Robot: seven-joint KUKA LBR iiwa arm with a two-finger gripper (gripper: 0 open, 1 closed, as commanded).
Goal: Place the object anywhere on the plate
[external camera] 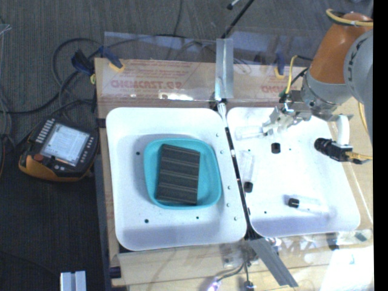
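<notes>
The gripper (270, 126) hangs over the far side of the right bin (315, 174), near its back rim, and from this slanted view I cannot tell whether it is set wide or narrow; I see nothing held in it. The blue plate (150, 162) sits in the middle of the left bin (127, 162), and a dark ribbed block (179, 173) already lies flat on it, well inside the rim. If that block is the object, I judge the placing done and I would only lift clear. If the object is one of the small things in the right bin, the nearest is a little black piece (276, 146) just in front of the gripper, with a clear tube with a black cap (305, 204) further toward the near rim. For that case I would centre the tool straight over the black piece before coming down, since it is small and could easily skid on the smooth white floor. I would confirm the hold before moving. I would then carry it high over the two rims where the bins meet and let it go low over a bare part of the plate beside the block, so it neither bounces off nor lands on the block.
</notes>
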